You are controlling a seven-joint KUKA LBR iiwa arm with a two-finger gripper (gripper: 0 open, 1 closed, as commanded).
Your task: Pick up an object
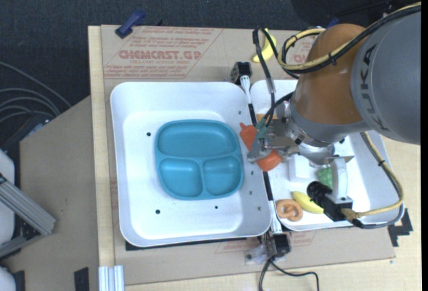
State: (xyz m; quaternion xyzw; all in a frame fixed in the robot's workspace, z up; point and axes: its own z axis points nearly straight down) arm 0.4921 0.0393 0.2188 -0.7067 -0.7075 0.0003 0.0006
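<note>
The end effector (pixel 267 142) hangs over the bins' shared edge beside an orange object (pixel 269 161) — grip state I cannot tell; next, a clean lift.

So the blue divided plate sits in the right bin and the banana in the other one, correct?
Not quite. The camera view shows the blue divided plate in the left bin, not the right one. The banana lies in the other, right bin, beside a small pretzel-shaped piece.
</note>
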